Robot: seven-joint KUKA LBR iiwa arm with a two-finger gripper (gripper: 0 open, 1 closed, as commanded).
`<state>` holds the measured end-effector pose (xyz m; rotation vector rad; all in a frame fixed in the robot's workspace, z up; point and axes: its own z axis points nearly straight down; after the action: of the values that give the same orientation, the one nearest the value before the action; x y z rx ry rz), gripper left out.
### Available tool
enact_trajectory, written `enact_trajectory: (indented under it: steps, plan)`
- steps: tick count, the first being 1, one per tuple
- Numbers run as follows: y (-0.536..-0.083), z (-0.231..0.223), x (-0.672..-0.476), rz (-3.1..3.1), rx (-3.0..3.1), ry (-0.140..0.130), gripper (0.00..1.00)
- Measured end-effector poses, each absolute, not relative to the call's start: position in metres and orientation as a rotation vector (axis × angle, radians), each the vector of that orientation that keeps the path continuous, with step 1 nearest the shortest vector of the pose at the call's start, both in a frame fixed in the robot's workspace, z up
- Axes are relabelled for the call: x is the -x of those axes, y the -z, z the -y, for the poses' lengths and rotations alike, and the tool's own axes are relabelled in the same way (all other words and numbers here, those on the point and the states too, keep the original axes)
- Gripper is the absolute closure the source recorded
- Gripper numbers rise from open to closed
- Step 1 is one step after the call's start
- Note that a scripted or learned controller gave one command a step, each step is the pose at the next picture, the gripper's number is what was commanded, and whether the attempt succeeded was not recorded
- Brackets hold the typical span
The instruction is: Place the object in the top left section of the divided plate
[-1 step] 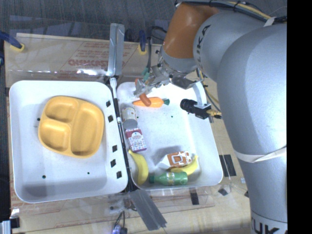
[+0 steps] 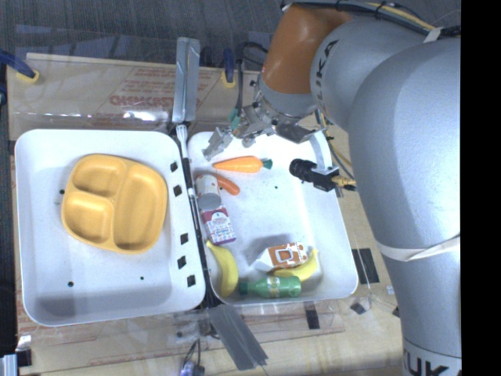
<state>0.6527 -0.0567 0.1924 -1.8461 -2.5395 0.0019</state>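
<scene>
The yellow divided plate (image 2: 115,203) lies flat in the left bin — three sections, all bare. An orange carrot (image 2: 237,164) lies in the right bin, near my hand.

Right white bin (image 2: 333,233), contents: carrot (image 2: 237,164) near the far wall; smaller orange piece (image 2: 228,185) just below it; bottle with red label (image 2: 214,208) along the left wall; banana (image 2: 224,267) at the front left; green bottle (image 2: 272,287); orange-and-white packet (image 2: 286,254) lying on a second banana (image 2: 308,269).
</scene>
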Motion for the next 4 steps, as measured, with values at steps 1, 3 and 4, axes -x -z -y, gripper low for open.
enact_trajectory:
  steps: [1, 3, 4]
  plan:
    - [-0.242, -0.005, -0.597, 2.588, 1.778, -0.002, 0.0]
    - [-0.163, -0.138, -0.475, 2.642, 1.693, -0.006, 0.0]
    - [-0.181, -0.187, -0.62, 2.345, 2.088, -0.005, 0.0]
